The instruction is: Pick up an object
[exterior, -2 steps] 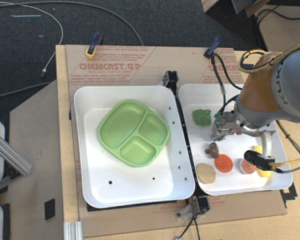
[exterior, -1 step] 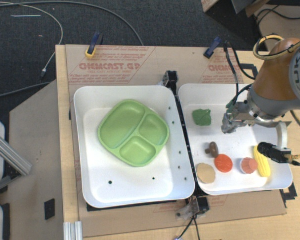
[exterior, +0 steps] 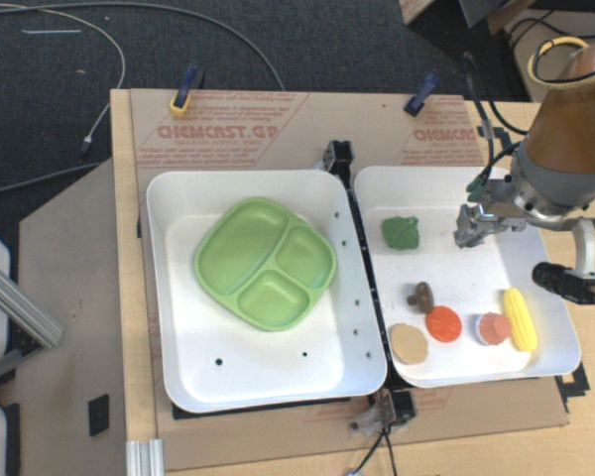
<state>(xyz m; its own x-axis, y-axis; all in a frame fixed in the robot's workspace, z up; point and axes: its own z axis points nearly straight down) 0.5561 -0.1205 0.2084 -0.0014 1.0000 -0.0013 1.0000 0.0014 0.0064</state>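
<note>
The right bin (exterior: 545,266) holds several small objects. A green lumpy piece (exterior: 401,232) lies near its far left. Toward the front sit a small brown piece (exterior: 420,294), a red-orange round one (exterior: 443,324), a tan disc (exterior: 409,343), a pinkish-red round one (exterior: 493,328) and a yellow corn cob (exterior: 520,318). My gripper (exterior: 474,228) hangs over the bin's far middle, to the right of the green piece and apart from it. I see nothing held in it.
A green divided plate (exterior: 266,263) lies in the left bin (exterior: 178,296). A black clamp (exterior: 338,155) sits at the far end of the wall between the bins. Blue clips (exterior: 186,87) hold the cardboard's far edge. Cables run behind the arm (exterior: 565,117).
</note>
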